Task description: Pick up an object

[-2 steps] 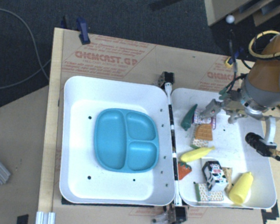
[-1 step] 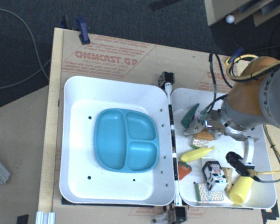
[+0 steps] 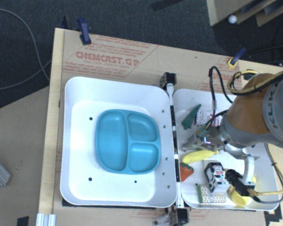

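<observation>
Now the banana [image 3: 198, 156] lies lengthwise left-to-right in the right bin [image 3: 274, 175], beside the gripper [image 3: 204, 138].

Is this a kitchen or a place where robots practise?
Probably a robot lab, not a kitchen. A robot arm reaches over two white bins on a workbench, with cables trailing over dark carpet.

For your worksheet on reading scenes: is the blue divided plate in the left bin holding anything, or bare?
Bare. The blue plate lies flat in the left bin, and all three compartments show plain blue.
</observation>
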`<state>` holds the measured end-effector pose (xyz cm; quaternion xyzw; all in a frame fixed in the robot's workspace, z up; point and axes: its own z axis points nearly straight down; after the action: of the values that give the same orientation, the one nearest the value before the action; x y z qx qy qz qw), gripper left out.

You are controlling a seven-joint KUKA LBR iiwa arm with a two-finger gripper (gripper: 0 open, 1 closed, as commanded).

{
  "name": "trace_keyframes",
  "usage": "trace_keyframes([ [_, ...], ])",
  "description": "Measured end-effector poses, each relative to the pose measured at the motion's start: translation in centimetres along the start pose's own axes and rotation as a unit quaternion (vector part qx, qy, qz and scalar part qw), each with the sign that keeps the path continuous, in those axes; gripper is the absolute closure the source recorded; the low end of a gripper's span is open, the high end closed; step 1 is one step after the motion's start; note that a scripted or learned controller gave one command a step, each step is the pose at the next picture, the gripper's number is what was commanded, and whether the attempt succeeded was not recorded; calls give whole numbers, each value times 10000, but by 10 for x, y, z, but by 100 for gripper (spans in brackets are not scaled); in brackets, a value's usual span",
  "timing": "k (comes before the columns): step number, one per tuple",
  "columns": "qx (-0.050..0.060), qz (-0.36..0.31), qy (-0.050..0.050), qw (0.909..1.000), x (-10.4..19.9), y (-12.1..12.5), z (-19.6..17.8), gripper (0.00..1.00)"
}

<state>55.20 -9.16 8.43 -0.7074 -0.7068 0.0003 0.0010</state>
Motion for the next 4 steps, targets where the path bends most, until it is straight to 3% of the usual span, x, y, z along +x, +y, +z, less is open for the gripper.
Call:
trace_keyframes([
  [1,-19,0,-7,10000,-9,-54,0,0],
  [2,-28,0,-6,10000,-8,-53,-10,100],
  [3,-25,-1,-5,10000,-8,-53,-10,0],
  [4,-12,-6,-5,10000,-16,9,0,0],
])
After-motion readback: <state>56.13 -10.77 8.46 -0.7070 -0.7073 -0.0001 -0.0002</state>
